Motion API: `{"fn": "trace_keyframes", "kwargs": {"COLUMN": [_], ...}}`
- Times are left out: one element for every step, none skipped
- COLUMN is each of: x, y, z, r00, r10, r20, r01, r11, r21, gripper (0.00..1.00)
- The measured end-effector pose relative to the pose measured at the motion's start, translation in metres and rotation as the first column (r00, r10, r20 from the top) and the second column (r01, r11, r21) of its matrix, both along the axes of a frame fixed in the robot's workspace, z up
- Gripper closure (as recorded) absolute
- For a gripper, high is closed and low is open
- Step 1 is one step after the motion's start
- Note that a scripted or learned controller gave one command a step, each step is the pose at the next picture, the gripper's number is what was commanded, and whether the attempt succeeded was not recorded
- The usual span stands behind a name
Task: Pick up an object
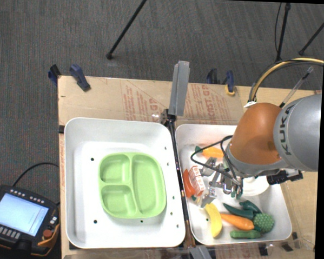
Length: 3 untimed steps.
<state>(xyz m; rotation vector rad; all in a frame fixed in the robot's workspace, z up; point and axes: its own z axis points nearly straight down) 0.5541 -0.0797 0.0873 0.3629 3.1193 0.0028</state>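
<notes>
My gripper (217, 183) hangs low over the middle of the right bin (280, 205), under the orange wrist band. Just to its left lies a red and white carton (193, 182). Below it a yellow banana (213, 219) rests near the bin's front wall, beside an orange carrot (236, 220). A green cucumber (241, 234) and a bumpy green fruit (264, 222) sit at the front right. An orange piece (212, 152) shows behind the gripper, and a white cup (255, 186) to its right. The arm hides part of the bin's back right.
The left bin (77, 149) holds a light green divided plate (132, 185). A grey upright post (179, 92) stands at the back between the bins. A teach pendant (19, 216) lies off the bench at lower left.
</notes>
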Motion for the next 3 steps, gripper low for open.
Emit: {"fn": "trace_keyframes", "kwargs": {"x": [0.071,0.012,-0.079], "y": [-0.009,-0.045,-0.006], "z": [0.001,0.0,-0.001], "r00": [0.998,0.976,0.984], "r10": [-0.068,-0.217,-0.176], "r20": [0.002,-0.002,-0.005], "r01": [0.068,0.217,0.176], "r11": [0.998,0.976,0.984], "r21": [-0.001,-0.001,-0.001], "gripper": [0.0,0.0,0.0]}}
